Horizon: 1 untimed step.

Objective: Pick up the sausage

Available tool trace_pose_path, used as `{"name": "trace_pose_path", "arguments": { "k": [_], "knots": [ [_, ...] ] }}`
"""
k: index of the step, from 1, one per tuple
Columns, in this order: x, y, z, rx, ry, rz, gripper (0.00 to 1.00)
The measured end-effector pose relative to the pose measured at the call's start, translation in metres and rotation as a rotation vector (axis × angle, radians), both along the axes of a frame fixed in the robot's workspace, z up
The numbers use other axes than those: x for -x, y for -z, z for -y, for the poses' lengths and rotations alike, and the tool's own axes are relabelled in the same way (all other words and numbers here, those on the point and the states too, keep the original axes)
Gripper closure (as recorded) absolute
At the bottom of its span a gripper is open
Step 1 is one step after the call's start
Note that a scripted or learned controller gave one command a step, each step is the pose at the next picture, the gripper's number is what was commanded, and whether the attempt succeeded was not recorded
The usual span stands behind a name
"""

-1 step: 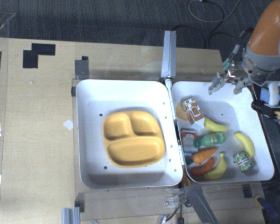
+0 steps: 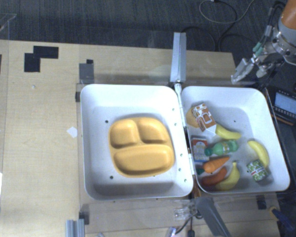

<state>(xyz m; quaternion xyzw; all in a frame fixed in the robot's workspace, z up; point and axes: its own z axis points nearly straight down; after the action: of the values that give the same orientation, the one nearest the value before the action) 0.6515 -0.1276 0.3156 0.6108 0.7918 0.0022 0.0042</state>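
Camera view: at the near edge of the right bin [image 2: 266, 100], close to its near-left corner, the sausage [image 2: 213, 177] lies as a dark reddish-brown, smooth, rounded cylinder. A curved yellow banana [image 2: 230, 177] rests against its right side, and a tapered orange carrot [image 2: 216, 165] lies across its top. Near the near-right corner sits a small green-and-white can [image 2: 257, 171], with a second banana [image 2: 259, 152] just beyond it. Toward the middle lie a glossy green bottle [image 2: 223, 147] and a red-and-white packet [image 2: 199, 148] along the left wall. Farther in, a third banana [image 2: 227, 131] touches an orange-and-white carton [image 2: 203, 116] near the far-left corner.

The left bin [image 2: 96, 132] holds a matte yellow tray [image 2: 140, 146] with three rounded compartments, lying at its centre.

Both bins are smooth white plastic with rounded corners, divided by a grey metal rail [image 2: 178, 58]. The bench [image 2: 34, 132] is pale wood with black markings at the far-left corner. Beyond it lies dark carpet crossed by a looped cable [image 2: 219, 9].

The gripper [image 2: 250, 69] hangs beyond the right bin's far-right corner, well apart from the sausage, fingers spread with nothing between them.
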Motion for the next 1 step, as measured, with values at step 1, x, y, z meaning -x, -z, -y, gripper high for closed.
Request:
{"name": "trace_pose_path", "arguments": {
  "k": [1],
  "knots": [
    [-0.0185, 0.119, -0.0116, -0.001, 0.009, -0.004, 0.0]
  ]
}}
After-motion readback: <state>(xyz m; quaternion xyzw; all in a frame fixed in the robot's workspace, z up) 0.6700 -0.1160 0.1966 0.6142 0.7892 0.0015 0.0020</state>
